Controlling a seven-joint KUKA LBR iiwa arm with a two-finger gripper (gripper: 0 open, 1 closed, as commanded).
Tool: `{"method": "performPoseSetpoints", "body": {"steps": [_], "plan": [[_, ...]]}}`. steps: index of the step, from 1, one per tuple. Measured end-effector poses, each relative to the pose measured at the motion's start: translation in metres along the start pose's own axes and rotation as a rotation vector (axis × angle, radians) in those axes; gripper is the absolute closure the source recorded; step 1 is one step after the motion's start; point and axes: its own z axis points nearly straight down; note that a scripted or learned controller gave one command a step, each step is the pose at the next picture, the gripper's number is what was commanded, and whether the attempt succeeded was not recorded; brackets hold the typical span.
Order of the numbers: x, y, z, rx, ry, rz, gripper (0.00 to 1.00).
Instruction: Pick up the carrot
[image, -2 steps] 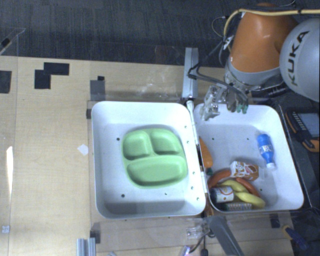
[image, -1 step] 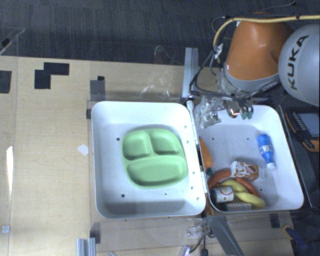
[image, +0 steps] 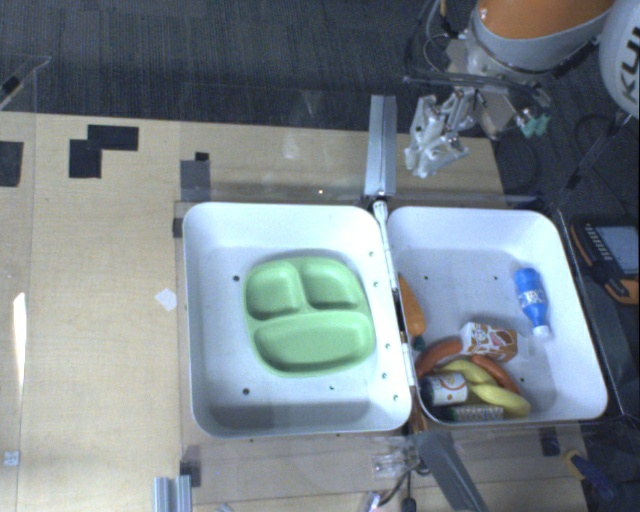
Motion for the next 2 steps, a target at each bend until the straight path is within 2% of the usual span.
{"method": "performPoseSetpoints", "body": {"steps": [1,2], "plan": [[-0.005,0.015,0.041,-0.003,0.004,-0.203,1.0],[0.018,-0.041,0.108,-0.005,0.005,-0.566,1.0]]}}
